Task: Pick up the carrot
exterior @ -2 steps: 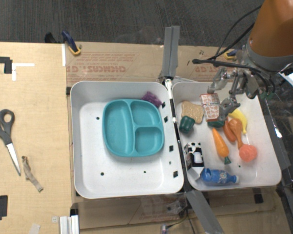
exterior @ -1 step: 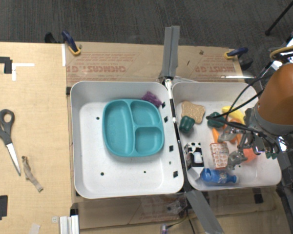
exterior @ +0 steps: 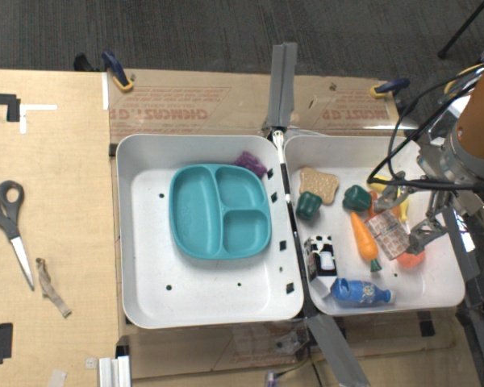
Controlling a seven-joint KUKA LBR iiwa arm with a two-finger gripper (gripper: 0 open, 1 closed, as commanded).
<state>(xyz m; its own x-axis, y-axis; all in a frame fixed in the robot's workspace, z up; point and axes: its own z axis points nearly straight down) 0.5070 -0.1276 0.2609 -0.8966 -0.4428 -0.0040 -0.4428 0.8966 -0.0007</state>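
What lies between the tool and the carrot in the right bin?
A crinkled clear wrapper lies right beside the carrot, between it and the tool. An approach from above looks unobstructed, since nothing covers the carrot.

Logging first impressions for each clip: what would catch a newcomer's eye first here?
The teal divided plate stands out, lying alone in the middle of the left bin. Next comes the cluttered right bin, where the orange carrot lies amid small items, with the gripper at its right edge.
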